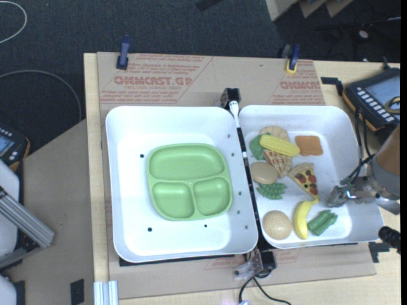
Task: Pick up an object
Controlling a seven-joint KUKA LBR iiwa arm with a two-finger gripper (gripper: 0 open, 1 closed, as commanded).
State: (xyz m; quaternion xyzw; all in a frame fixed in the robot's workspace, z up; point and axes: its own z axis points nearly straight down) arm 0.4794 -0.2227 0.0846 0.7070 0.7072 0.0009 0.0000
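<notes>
Grey gripper low in the right bin, at the right of the frame. Jaws open or closed: cannot tell. Aim for the green bean toy just below, at lower right. Come straight down. Watch the banana right beside it and the pizza slice near. Green plate well apart, left.

Only readable thing here is the red print on the brown protective sheet covering the table: "CHEMCAST GP" in big letters behind the left bin, and it repeats, partly cut off, behind the right bin. There's finer red print around it too, but it's too small to make out.
</notes>
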